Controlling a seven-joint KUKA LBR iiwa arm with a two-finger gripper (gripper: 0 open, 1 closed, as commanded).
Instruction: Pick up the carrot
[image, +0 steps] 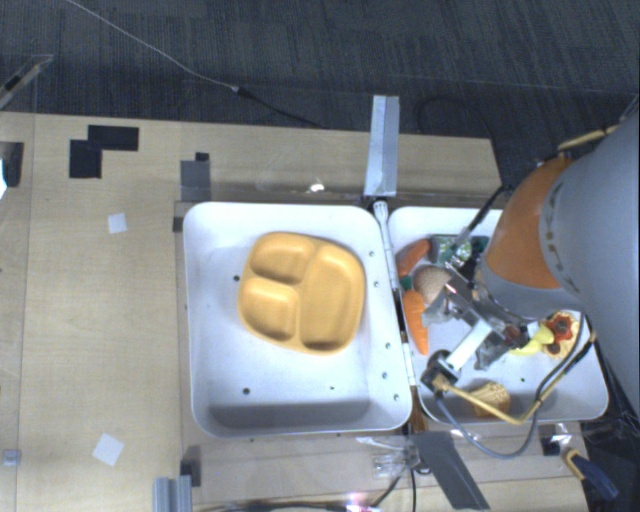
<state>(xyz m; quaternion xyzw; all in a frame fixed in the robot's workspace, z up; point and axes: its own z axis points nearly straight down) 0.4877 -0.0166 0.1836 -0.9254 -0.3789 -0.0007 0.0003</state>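
Observation:
The carrot (414, 322) is a slim orange piece lying along the left wall of the right bin (590, 400), pointing toward the front. My gripper (446, 300) hangs low over that bin, just to the right of the carrot's upper end, beside a beige rounded thing (431, 281). The grey wrist and the orange band of the arm hide the middle of the bin. I see nothing clearly held in the gripper.
The left bin (210, 390) holds a yellow three-part plate (300, 290). In the right bin, an orange-red piece (409, 257) and a green thing (441, 245) lie at the back left. A yellow and red toy (553, 331) lies right, a tan bread-like piece (490, 399) at the front.

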